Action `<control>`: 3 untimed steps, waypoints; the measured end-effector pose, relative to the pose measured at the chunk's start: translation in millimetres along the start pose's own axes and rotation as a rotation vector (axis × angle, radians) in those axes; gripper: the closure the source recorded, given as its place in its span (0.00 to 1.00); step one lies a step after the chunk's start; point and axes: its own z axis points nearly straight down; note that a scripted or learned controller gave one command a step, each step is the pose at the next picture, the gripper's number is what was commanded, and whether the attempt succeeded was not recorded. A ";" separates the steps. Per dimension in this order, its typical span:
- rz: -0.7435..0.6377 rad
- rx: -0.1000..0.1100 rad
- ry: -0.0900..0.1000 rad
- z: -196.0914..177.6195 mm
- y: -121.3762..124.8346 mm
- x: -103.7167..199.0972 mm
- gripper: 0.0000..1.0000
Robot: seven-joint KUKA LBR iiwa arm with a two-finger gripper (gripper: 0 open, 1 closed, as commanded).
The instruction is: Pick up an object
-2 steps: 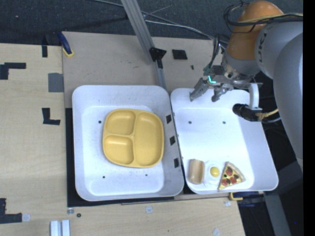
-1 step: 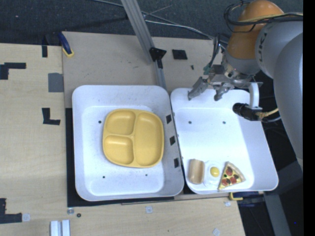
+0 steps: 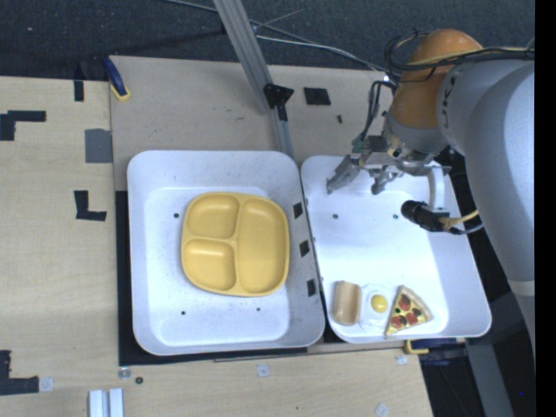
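Arm: the grey KUKA arm with an orange band above the wrist (image 3: 434, 76) reaches in from the right and bends down over the far end of the right bin, its bulky grey link filling the upper right corner.
Bench: a pale wooden bench top (image 3: 52, 259) bearing strips of black tape and a blue-and-yellow clip near its far left corner.
Pole: a grey metal pole (image 3: 248, 46) slants down from the top edge toward the gap between the two bins.
Left bin: the shallow white plastic bin on the left (image 3: 156, 320) holds one thing, the tray.
Right bin: the shallow white plastic bin on the right (image 3: 373, 241) carries the toy foods along its near edge.
Tray: a yellow plastic tray with three compartments (image 3: 235, 242) lies flat in the middle of the left bin.
Gripper: the two-finger metal gripper (image 3: 360, 176) hangs over the far left corner of the right bin, well apart from the toy foods; its fingers stand spread with nothing between them.
Pizza: a toy pizza slice with red topping (image 3: 407, 309) lies at the near right of the right bin.
Bread: a tan toy bread roll (image 3: 346, 302) lies at the near left of the same bin.
Egg: a small white toy fried egg with a yellow yolk (image 3: 378, 303) sits between roll and pizza slice.
Writing: none can be read.
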 end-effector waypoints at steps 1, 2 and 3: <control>-0.001 -0.006 -0.001 52.0 0.5 0.4 0.00; -0.002 -0.010 -0.003 38.0 1.8 0.0 1.00; -0.001 -0.007 0.001 -4.5 0.0 3.5 1.00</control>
